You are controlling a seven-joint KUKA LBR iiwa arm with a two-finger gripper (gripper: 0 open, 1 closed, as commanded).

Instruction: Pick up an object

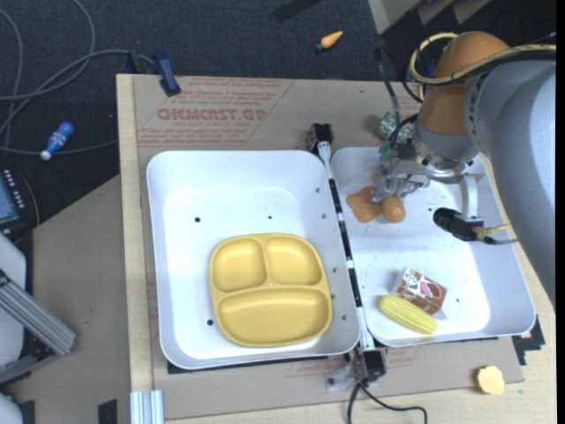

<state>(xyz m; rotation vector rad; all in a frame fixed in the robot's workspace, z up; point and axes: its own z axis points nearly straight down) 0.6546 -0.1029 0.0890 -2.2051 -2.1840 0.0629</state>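
Two orange-brown lumps [375, 207] under the tool [395, 186] look light, smooth; grip across one. Tool's state: cannot tell.

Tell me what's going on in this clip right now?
A grey KUKA arm reaches in from the right, and its gripper is down in the right bin, right at a cluster of small orange-brown pieces near the bin's left wall. Whether it has hold of one can't be told from here. A toy corn cob and a small printed packet lie nearer the front of that bin. The left bin holds a yellow divided plate.
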